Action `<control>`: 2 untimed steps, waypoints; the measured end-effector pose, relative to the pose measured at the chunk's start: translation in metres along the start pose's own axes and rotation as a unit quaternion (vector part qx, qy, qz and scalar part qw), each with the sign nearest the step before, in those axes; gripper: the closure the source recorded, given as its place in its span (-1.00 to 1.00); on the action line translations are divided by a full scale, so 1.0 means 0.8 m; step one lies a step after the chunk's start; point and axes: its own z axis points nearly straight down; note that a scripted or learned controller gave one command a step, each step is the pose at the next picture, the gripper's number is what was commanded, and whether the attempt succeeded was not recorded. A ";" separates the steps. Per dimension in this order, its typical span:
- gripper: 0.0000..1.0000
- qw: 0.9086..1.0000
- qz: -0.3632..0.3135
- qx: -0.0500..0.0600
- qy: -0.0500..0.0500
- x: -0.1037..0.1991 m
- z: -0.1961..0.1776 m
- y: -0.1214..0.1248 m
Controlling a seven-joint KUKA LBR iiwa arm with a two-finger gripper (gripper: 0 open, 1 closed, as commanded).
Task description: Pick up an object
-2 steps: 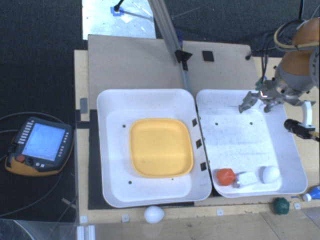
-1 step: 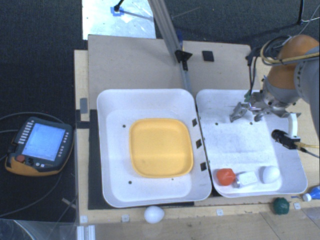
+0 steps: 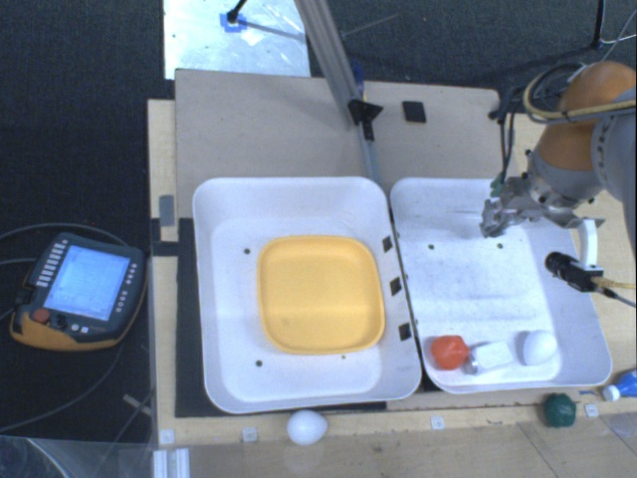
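1. Way out left of the yellow plate (image 3: 321, 292), off the bench, lies the teach pendant (image 3: 75, 287). It is parked out of my reach and is no target.
2. The yellow plate lies flat in the middle of the left bin (image 3: 224, 297). It is broad and shallow, so I judge it a poor thing to pinch from above.
3. Just nearer the camera than the plate, outside the bin on the bench edge, rests a white egg (image 3: 307, 426). It is beyond the walls, so I'd leave it alone.
4. Right of the plate, in the right bin (image 3: 468, 277), are my candidates. A red lump (image 3: 448, 352), a pale block (image 3: 490, 355) and a white ball (image 3: 537, 347) sit in a row along the near wall. The red lump and the block look to be touching. That wall crowds any grasp there, I reckon.
5. My gripper (image 3: 495, 217) is right of the plate and farther back, over the bare far part of the right bin. It is well apart from that row. Open or closed? I cannot tell from here. I see nothing held, so the pick is not yet made.
6. Farthest right of the plate, a green ball (image 3: 558, 409) sits on the bench outside the bin.
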 end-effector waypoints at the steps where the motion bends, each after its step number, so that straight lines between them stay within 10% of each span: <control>1: 1.00 1.000 0.000 -0.002 0.000 -0.011 -0.073 0.000; 2: 1.00 1.000 0.000 -0.001 0.000 -0.011 -0.140 0.001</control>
